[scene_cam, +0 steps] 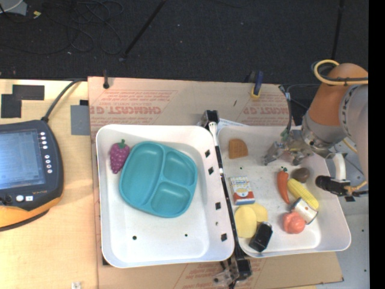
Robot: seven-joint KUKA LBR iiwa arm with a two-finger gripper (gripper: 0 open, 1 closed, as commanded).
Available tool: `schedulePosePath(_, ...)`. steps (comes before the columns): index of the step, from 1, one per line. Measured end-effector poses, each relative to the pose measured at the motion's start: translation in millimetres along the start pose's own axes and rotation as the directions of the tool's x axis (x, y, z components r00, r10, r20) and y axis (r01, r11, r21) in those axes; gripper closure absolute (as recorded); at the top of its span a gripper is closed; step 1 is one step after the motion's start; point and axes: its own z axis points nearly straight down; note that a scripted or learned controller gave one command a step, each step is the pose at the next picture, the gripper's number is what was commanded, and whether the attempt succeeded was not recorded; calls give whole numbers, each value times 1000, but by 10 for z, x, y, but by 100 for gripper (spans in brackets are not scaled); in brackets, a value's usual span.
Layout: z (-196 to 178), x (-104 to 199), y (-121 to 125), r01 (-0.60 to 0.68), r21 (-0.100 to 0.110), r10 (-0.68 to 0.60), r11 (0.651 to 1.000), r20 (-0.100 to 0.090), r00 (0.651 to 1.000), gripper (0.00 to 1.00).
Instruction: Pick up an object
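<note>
My hand [281, 151] hovers open and holding nothing at the frame's right, above the carrot [282, 185], beside the bread [237, 148].

Glossy teal plastic tray [159, 179], smooth white plastic bin [114, 233], matt brown cardboard [180, 101]

The desk [66, 245] is pale wood, with a sheet of printed brown cardboard [174, 104] spread over most of it. Two shallow white bins rest on the cardboard, touching side by side: the left bin [156, 245] and the right bin [331, 236]. A black handheld control screen [27, 161] lies on the wood at the left edge.
</note>
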Motion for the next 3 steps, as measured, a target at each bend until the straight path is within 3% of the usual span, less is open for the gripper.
schedulePosePath(1, -4, 986, -537, 7, -6, -7, 1000, 1, 1000, 0)
schedulePosePath(2, -6, 673, 35, 6, -11, -6, 1000, 3, 1000, 0)
schedulePosePath(3, 10, 513, -904, -1, 1, 1, 1000, 0, 1000, 0)
